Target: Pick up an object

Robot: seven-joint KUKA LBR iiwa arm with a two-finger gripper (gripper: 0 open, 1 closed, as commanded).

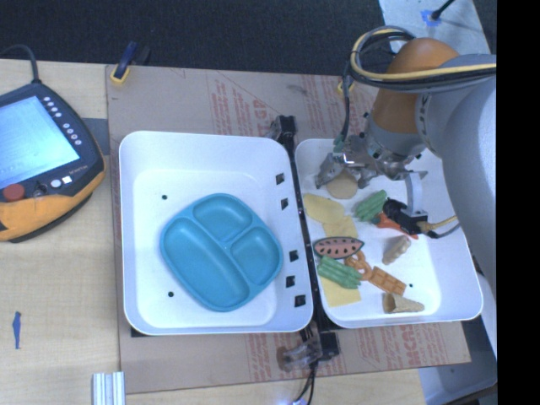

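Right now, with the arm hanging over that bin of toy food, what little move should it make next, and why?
Probably a short drop straight down. The gripper hangs at the far end of the right bin, right over a tan piece, with nothing seen held in it; the other toy food lies nearer the camera.

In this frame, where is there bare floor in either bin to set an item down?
Left bin: bare white floor all around the blue divided plate, widest along the far wall. Right bin: crowded with toy food; small bare patches near its right wall. The gripper crowds its far end.
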